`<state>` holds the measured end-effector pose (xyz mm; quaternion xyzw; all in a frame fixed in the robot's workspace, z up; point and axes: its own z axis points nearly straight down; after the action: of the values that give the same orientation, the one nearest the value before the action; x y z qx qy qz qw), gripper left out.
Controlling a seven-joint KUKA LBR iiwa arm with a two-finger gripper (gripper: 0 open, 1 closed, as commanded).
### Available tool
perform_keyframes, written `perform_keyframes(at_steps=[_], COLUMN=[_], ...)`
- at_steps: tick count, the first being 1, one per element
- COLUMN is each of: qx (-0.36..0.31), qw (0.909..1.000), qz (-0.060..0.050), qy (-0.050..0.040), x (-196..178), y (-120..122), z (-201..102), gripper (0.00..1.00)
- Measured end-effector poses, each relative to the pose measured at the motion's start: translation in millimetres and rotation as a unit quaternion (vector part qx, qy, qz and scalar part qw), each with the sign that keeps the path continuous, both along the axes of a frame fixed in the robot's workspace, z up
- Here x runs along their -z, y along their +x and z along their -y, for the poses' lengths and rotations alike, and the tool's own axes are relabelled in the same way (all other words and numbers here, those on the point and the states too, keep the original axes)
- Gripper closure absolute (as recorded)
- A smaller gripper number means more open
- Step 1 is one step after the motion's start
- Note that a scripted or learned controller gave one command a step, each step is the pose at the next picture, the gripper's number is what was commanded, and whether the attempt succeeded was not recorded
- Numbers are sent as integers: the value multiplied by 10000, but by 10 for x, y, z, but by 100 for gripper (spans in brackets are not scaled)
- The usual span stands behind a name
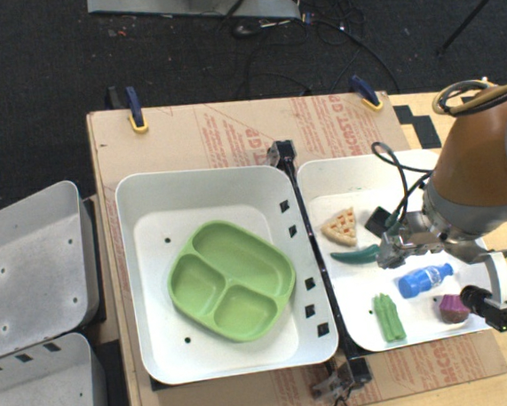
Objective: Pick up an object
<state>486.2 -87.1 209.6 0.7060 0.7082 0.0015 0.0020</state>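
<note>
A: On the bench we see two white bins side by side. The left bin (142, 253) holds a green divided plate (232, 280), lying flat near its middle.

B: And the right bin (340, 176)?

A: There we count five small things. A pizza slice (340, 226) lies toward the far left part. Just below it lies a dark green pepper (357, 255), its tip pointing left. A blue bottle (424, 279) lies on its side nearer the front, a green ridged piece (389, 318) lies by the front wall, and a purple piece (452, 308) sits at the front right.

B: Where do we place the arm?

A: The arm (481, 162) enters from the right, its orange band over the bin's right side. The gripper (392, 251) hangs low at the pepper's right end, above and left of the bottle.

B: Does it hold anything?

A: We cannot tell how far it is open, and we see nothing clearly between its fingers. The pepper touches or nearly touches it; which, we cannot tell.
</note>
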Motion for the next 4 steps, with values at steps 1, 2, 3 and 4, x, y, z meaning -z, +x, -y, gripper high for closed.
perform_keyframes(at_steps=[1, 2, 3, 4], qx=[-1, -20, -26, -20], qw=[10000, 10000, 10000, 10000], qz=[10, -27, -25, -17], qy=[-5, 9, 9, 10], x=[-612, -478, -326, -337], y=[77, 223, 433, 749], z=[14, -496, -1015, -1426], gripper=[100, 100, 100, 100])
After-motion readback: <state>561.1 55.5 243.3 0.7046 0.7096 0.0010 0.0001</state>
